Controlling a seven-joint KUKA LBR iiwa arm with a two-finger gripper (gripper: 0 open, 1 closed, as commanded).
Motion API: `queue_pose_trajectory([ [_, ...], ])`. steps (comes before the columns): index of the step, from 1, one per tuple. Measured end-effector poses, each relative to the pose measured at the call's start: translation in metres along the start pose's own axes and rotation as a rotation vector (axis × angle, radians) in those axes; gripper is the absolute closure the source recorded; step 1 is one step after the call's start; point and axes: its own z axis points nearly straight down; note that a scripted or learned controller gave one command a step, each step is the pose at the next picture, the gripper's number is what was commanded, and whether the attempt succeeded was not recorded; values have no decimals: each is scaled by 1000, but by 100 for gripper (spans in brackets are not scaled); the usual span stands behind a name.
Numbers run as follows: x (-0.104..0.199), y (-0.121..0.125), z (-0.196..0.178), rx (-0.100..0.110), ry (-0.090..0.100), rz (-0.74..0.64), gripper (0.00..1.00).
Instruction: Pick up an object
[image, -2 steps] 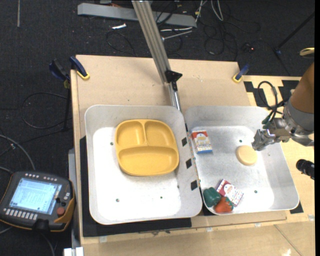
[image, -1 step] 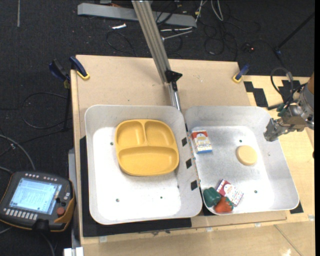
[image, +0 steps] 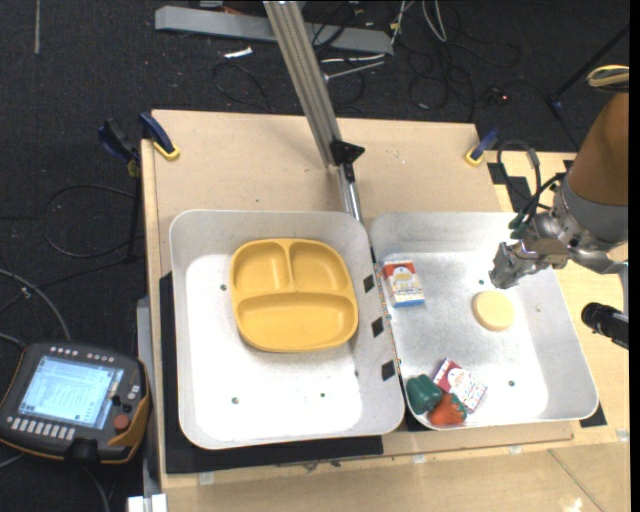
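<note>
1. Seen from above at a slant: two shallow white bins side by side on a wooden bench (image: 250, 160).
2. In the left bin (image: 200, 400): a yellow divided plate (image: 294, 295), lying flat, upper middle.
3. In the right bin (image: 560, 380): a small carton (image: 404, 282) near the upper left; a pale round disc (image: 493, 310) right of centre; a red-and-white packet (image: 461, 385) touching a red and green vegetable toy (image: 432, 397) at the lower edge.
4. Reaching in from the right: grey arm with gripper (image: 505, 274) just above and beside the pale round disc.
5. Fingers too dark and small to judge as open or closed; nothing seen between them.
6. Off the bench, lower left: a handheld control pendant (image: 70, 398) with lit screen.
</note>
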Motion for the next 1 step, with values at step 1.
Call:
queue_pose_trajectory([
  [1,53,-6,14,1,1,0,100],
])
